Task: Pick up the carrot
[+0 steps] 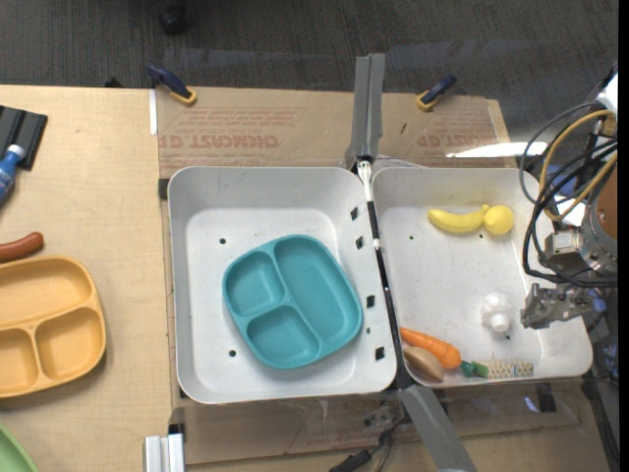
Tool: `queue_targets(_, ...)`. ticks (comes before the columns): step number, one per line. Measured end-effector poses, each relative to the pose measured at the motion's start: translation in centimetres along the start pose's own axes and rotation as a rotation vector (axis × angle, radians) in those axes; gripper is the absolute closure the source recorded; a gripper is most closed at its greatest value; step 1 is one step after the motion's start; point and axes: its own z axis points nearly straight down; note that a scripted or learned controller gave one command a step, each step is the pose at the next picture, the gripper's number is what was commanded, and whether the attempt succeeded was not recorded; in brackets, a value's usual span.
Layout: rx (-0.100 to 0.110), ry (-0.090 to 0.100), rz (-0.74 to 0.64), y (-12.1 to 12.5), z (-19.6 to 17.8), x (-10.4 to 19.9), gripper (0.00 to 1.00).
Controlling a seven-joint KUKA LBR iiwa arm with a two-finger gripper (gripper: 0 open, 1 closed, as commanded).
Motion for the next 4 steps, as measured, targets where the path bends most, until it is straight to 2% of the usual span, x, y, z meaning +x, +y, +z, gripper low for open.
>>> queue_targets(1,0.003,-0.001,-0.441,-0.9,-9.3,3.0,1.0)
queue_targets(2,-0.002,-0.002,-0.55,-2.0,-3.9,-5.5,1.0)
queue_targets(3,0.003,-0.001,-0.539,0.2,-18.0,-1.1,1.0)
queue_targets(4,-0.001,-0.001,-0.525,0.9,-7.8,-3.5,1.0)
